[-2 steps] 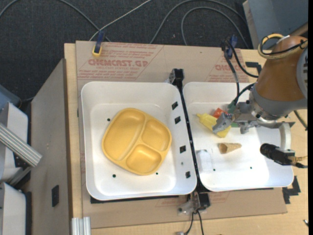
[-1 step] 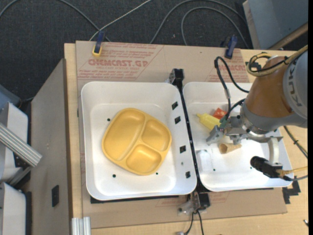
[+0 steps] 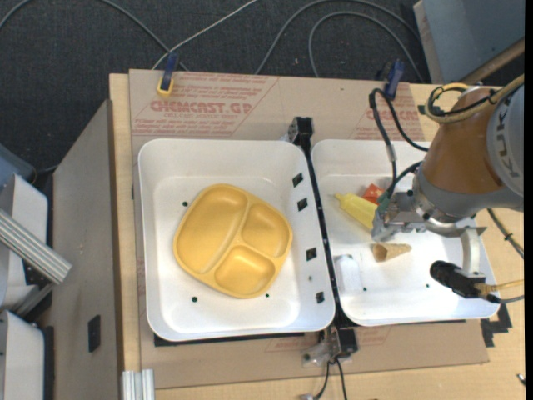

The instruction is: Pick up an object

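Fig. | gripper [image 3: 388,233]: low in right bin [image 3: 416,302], finger state can't tell | target: tan chunk [image 3: 390,252] just below it | prob. light, rigid, irregular; grip across narrow sides | yellow item [image 3: 356,210] nearby

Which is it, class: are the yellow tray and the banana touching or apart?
Apart. The camera view shows the yellow tray in the left bin and the banana in the right bin.
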`<state>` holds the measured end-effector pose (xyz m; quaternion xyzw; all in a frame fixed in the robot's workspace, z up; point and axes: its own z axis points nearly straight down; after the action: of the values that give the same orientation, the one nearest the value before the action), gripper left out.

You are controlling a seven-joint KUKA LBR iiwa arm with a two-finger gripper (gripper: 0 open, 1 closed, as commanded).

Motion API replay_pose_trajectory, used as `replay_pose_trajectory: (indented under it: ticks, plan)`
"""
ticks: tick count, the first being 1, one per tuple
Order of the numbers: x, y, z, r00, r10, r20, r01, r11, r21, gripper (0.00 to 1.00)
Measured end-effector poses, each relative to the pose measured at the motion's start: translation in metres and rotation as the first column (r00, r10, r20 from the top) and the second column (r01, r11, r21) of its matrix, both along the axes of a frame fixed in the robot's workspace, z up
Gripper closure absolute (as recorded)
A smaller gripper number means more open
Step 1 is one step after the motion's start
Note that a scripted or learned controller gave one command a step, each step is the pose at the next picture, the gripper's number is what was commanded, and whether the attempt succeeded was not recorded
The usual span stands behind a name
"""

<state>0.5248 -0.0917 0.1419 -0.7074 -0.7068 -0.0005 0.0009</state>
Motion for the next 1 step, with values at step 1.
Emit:
replay_pose_trajectory:
  ticks: [1]
  plan:
    - [0.0113, 0.0015, 0.0538, 1.0, 0.002, 0.005, -0.002, 1.0, -0.003, 1.0]
